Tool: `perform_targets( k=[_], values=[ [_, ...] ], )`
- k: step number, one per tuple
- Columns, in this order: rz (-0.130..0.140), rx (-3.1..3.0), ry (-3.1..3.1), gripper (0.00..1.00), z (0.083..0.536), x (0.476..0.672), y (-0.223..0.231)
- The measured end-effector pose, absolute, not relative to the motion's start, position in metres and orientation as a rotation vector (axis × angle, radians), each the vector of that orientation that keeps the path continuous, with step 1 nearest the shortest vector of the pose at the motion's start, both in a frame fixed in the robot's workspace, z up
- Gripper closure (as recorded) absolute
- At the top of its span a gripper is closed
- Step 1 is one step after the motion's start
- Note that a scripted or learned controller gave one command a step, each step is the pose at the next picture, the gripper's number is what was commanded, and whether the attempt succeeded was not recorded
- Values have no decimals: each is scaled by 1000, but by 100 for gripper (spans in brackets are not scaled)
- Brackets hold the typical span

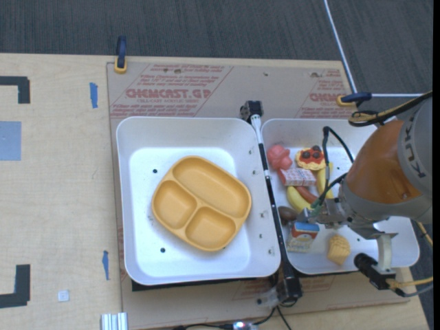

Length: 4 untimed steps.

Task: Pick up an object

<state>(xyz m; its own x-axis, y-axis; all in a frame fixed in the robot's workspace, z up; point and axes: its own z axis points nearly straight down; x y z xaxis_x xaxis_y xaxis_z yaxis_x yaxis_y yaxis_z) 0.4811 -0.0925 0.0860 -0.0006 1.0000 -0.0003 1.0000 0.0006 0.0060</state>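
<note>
Left bin [130, 184] holds a yellow tray [201, 203]; right bin [405, 249] holds toy food [302, 177] under the gripper [317, 215], state unclear.

Wooden bench [55, 205] — brown board [206, 84] on top, two white bins [130, 184] side by side.

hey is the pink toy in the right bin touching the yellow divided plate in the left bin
Apart. The camera view shows the pink toy in the right bin and the yellow plate in the left bin, with both bin walls between them.
</note>
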Motion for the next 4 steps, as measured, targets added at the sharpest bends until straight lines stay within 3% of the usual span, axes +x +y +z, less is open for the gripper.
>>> perform_targets(
  k=[1,2,3,4],
  values=[
    [10,2214,2215,100,97,483,-93],
    [4,2218,2224,100,185,481,-17],
    [2,2219,2223,0,185,481,-18],
    [10,2219,2220,0,89,484,-107]
  ],
)
